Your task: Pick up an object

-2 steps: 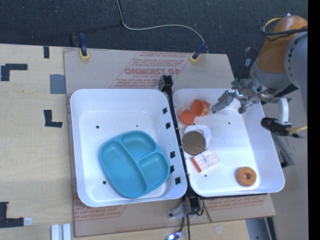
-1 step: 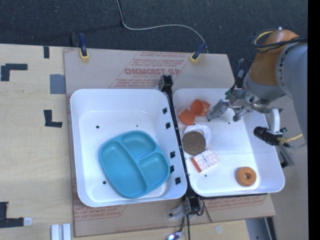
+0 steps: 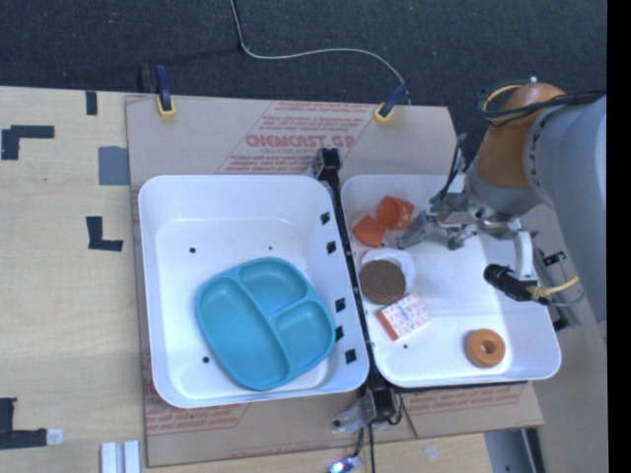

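Observation:
My gripper hangs over the upper middle of the right bin, open with nothing between its fingers. Just to its left lie orange-red pieces, close to the left fingertip but apart from it. Below them sits a brown round disc in a white rim. A red and white packet lies under that. An orange donut-shaped ring rests near the right bin's front right corner.
The left bin holds a blue divided plate towards its front. A black divider runs between the two bins. The grey arm with its orange band enters from the right above the right bin.

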You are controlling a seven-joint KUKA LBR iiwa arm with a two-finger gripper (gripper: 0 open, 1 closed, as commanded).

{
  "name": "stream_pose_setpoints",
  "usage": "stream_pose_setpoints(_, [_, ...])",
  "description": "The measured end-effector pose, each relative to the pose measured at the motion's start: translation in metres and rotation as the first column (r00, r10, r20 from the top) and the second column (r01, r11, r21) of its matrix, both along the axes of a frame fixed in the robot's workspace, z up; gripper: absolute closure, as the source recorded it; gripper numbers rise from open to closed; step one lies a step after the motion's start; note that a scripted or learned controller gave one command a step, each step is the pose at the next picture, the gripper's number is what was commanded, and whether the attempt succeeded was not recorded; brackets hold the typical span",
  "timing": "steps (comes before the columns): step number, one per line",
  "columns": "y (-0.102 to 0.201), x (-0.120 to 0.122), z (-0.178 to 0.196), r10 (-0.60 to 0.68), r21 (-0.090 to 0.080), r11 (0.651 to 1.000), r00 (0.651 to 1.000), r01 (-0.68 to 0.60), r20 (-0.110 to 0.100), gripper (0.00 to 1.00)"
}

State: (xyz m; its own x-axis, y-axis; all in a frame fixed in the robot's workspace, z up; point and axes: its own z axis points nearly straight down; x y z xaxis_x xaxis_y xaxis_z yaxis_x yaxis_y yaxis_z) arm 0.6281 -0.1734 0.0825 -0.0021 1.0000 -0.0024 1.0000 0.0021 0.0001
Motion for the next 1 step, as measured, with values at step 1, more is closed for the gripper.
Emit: stream_pose_setpoints(1, [-0.0001,0.0014,0.0138,0.001,-0.002,1.000,1.000,-0.001,0.003,1.00])
